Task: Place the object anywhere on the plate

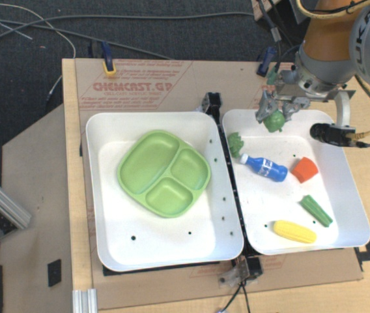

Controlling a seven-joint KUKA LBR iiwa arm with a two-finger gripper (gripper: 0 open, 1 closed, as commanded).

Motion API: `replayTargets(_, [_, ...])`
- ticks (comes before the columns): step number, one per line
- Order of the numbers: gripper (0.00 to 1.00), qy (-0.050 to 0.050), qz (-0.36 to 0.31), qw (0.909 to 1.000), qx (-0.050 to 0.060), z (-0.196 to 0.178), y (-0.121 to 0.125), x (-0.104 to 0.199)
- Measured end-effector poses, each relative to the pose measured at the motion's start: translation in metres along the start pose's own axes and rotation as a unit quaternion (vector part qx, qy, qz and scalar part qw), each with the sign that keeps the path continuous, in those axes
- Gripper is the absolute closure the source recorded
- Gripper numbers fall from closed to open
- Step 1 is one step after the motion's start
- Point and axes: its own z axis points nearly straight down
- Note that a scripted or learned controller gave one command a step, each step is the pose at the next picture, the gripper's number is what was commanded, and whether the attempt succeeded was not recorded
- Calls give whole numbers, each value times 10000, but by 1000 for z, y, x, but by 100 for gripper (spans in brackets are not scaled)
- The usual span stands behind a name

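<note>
Gripper (275, 118) clenched on small green object (275, 122), lifted over the right bin's (357, 201) far edge. Plate (164, 173) lies well left: carry level, release low over it.

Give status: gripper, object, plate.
Two-finger gripper above right bin's far edge, small green object between its fingers. Green three-compartment plate in left bin, bare. Nothing in the path.

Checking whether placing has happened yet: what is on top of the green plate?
Nothing lies on the green plate; all three compartments show bare. The bin floor beneath it is covered.
</note>
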Motion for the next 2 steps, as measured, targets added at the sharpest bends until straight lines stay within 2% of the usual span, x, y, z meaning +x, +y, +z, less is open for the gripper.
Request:
replayTargets(1, [100, 5, -8, 10000, -3, -4, -31, 50])
replayTargets(2, [100, 1, -3, 10000, 4, 11, -50, 92])
